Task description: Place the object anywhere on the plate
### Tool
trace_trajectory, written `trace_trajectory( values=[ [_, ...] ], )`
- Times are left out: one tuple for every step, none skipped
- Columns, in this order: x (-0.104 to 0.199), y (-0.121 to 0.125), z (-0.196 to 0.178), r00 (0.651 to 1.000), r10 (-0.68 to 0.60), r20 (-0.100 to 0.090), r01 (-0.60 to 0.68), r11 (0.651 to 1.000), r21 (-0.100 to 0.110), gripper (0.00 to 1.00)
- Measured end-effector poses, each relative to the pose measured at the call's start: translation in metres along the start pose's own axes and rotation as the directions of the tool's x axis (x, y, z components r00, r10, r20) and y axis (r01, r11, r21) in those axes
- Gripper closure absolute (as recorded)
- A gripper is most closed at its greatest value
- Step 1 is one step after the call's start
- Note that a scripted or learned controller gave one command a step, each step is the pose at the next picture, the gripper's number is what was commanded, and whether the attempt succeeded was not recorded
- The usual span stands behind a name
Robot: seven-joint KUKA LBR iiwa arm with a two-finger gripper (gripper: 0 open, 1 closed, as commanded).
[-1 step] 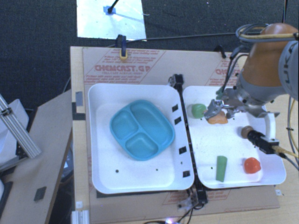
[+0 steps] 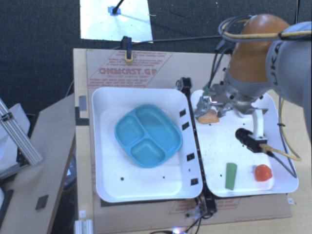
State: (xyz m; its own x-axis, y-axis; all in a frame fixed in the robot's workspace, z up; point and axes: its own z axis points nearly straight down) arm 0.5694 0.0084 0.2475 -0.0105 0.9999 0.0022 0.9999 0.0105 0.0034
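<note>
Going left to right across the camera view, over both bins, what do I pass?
blue divided plate → pale orange piece → green piece → red round item. I left the gripper out of the order because it overlaps the orange piece.

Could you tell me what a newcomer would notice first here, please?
The bright blue divided plate stands out in the left bin, with nothing on it. Next comes the grey-and-orange arm leaning over the right bin, its gripper at a pale orange piece; a green piece and a red piece lie nearer the front.
</note>
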Motion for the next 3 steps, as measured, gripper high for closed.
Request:
trace_trajectory(
  values=[
    [0.053, 0.023, 0.015, 1.000, 0.001, 0.001, -0.001, 1.000, 0.002, 1.00],
    [0.110, 0.050, 0.020, 1.000, 0.001, 0.000, -0.001, 1.000, 0.000, 1.00],
    [0.159, 0.070, 0.012, 1.000, 0.002, -0.001, -0.002, 1.000, -0.001, 1.00]
  ],
)
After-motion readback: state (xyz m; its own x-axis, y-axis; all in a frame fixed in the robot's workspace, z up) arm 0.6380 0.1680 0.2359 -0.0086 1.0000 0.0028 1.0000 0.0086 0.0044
